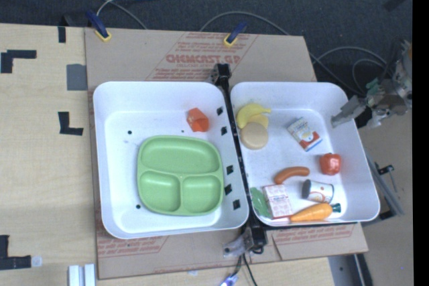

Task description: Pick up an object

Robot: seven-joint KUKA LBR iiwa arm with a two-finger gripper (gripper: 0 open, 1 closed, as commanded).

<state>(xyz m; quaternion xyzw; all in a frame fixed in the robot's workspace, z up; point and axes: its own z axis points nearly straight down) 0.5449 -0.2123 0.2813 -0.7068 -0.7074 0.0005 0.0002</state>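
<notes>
Two bins on the bench, and the right bin point(348, 118) has the real crowd: a banana point(252, 114) touching a tan round piece point(255, 136) up near the divider, a small carton point(303, 133) mid-bin, a red tomato point(330, 163) toward the right wall, a sausage point(291, 175), and along the near rim a packet point(276, 201), a little bottle point(318, 191) and a carrot point(312, 213) jammed close together. Over in the left bin point(110, 144), a green divided tray point(180, 175) and a small orange-red piece point(197, 120) by the far edge. The gripper point(379, 104) hangs just off the right bin's far right corner, outside the wall; how its jaws stand I cannot tell, and nothing is seen in them. The danger, I'd say: the near-rim cluster is tight, so a descent there could nudge neighbours or close on two things, and the round tomato could roll out of a pinch.
</notes>
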